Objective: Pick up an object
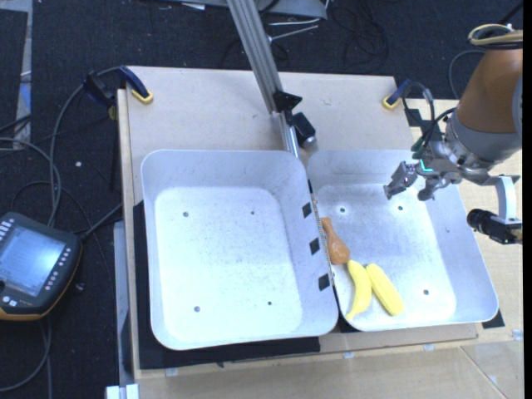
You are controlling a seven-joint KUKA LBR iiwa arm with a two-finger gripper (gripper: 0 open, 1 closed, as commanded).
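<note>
Two smooth yellow plastic bananas lie side by side near the front of the right shallow white bin (465,248): the curved yellow banana (359,289) runs from upper left to lower left with its bow toward the bin's left wall, and the straighter yellow banana (385,288) slants from upper left down to lower right, just beside it and perhaps touching at the top. A small tan wooden spoon-shaped piece (334,241) lies above them along the left wall, its long axis running up and slightly left. The claw (409,181) hangs over the far part of the same bin, well apart from the bananas, up and to their right; whether its dark fingers are apart or together cannot be told. The left shallow white bin (166,181) has a speckled floor. Both sit on a pale wooden tabletop (216,106).
</note>
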